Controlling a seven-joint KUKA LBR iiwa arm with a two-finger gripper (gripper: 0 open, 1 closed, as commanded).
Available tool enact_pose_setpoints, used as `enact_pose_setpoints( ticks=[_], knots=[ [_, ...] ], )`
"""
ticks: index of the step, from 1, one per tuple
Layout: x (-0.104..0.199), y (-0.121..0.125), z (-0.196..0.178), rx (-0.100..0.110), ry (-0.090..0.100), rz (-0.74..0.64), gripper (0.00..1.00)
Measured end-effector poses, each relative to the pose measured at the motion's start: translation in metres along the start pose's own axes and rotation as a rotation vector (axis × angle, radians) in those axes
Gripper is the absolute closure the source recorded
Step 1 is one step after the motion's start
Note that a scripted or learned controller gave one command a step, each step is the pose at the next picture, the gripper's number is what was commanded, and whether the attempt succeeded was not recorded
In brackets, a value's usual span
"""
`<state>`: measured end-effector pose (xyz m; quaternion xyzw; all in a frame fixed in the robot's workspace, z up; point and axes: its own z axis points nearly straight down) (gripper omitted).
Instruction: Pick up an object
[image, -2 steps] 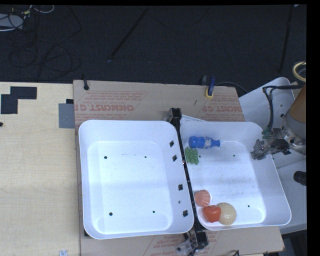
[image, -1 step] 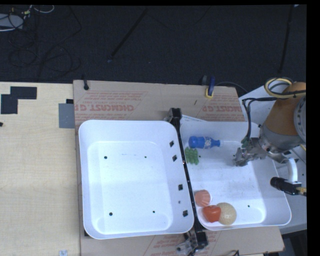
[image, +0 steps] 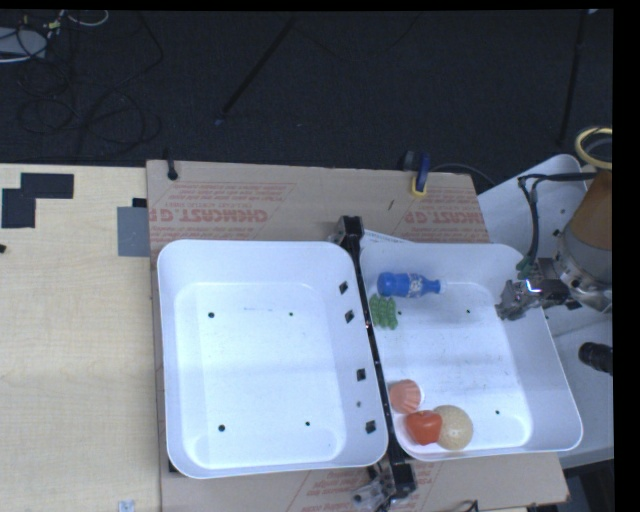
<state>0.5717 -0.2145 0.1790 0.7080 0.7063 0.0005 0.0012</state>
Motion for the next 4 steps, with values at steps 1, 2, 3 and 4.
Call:
enact_pose_setpoints(
  ticks=[1,2,3,4],
  knots=[
    [0.003,0.024,0.095,0.002,0.0,-0.006,1.0],
    [0.0,0.003,-0.011,-0.004,-0.002,0.0,1.0],
    [0.003,0.025,0.093,0.01,0.004,-0.006,1.0],
    [0.0,0.018,-0.014,-0.004,-0.001,-0.003,1.0]
  ],
)
